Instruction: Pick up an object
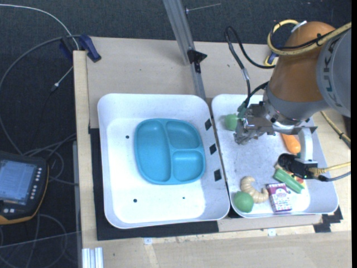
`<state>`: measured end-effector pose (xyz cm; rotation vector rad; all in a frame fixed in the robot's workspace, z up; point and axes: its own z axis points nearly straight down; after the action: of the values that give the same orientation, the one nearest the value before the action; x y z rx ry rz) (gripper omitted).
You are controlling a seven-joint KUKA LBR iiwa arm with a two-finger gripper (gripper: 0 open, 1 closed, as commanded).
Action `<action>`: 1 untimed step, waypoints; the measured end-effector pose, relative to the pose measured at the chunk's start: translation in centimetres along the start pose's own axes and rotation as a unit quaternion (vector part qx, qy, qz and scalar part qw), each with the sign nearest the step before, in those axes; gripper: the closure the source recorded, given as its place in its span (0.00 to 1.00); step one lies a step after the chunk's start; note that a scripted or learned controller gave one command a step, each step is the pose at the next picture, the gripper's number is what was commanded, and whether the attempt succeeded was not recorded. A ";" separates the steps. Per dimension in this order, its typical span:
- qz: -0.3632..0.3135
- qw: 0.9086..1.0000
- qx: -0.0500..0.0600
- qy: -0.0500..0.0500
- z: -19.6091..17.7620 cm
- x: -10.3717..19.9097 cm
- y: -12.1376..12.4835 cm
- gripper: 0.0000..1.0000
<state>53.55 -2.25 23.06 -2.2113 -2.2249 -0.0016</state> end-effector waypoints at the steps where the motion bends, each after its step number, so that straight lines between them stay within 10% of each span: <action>1: -0.001 1.000 0.000 0.000 -1.1 5.1 -1.1 1.00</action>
<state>52.40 2.81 24.13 -2.2106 -2.2265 -0.0024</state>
